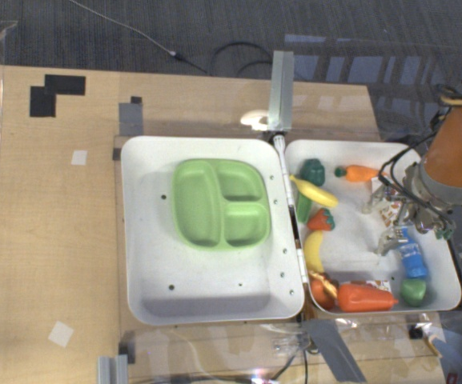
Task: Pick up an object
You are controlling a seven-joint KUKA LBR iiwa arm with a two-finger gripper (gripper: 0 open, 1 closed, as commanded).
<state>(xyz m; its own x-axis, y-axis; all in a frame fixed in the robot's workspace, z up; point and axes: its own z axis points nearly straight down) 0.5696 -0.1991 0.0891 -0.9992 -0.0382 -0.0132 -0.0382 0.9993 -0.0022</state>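
Note:
The right bin [351,242] holds several toy foods. A green pepper [311,171], a small carrot [361,173] and a yellow banana [314,192] lie toward its far side. Along the left wall are a red strawberry [320,219] and a second yellow piece [315,250]. An orange-red piece [365,297] lies at the front. A blue bottle [411,259] and a green ball [413,292] sit at the front right. My gripper [379,222] is low over the bin's bare middle, just left of the blue bottle, open with nothing between its fingers.
The left bin [150,214] carries a green divided plate [219,203]. A metal post [280,90] stands behind the ridge between the bins. A small orange piece [322,290] lies by the right bin's front left corner. The arm's orange band [459,150] hangs over the bin's right edge.

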